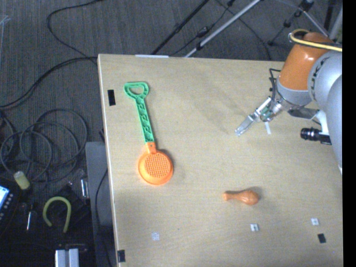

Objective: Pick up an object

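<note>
the table (211,93) is pale wood. on its left lies a green-handled orange strainer (150,149), largest piece. the arm's pincer (247,125), empty and slightly spread, hovers at right. below it rests a small orange drumstick toy (242,196). best to drop straight over the drumstick's thick end, straddling it.

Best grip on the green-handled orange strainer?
Take the strainer by its green handle, mid-length, from straight above, closing across its narrow width. It lies flat on the bench, handle running up-and-down in the view; the round orange head looks too wide and flat. The gripper sits well to its right.
</note>
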Tool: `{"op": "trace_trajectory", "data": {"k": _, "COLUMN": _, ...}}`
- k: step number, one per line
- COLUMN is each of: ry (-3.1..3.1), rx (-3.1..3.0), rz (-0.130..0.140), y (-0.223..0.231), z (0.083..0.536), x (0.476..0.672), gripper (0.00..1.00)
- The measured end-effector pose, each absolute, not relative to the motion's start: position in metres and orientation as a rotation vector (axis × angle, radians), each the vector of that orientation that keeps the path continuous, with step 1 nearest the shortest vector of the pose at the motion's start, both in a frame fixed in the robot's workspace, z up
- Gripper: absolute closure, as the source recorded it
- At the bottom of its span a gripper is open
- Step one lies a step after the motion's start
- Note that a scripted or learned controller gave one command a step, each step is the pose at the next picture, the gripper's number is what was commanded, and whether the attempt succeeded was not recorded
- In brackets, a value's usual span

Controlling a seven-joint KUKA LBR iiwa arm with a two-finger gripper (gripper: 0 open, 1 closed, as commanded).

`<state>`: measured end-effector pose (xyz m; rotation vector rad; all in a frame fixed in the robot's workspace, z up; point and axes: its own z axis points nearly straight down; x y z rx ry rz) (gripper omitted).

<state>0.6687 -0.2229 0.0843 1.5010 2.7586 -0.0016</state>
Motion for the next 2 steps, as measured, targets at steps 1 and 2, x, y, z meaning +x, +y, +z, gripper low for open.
{"op": "trace_trajectory", "data": {"k": 1, "ry": 2.755, "rx": 1.501, "rz": 0.002, "y": -0.222, "z": 0.095, "x": 0.67, "gripper": 1.0}}
{"op": "trace_trajectory", "data": {"k": 2, "ry": 2.736, "rx": 1.54, "rz": 0.003, "y": -0.155, "z": 0.178, "x": 0.669, "gripper": 1.0}}
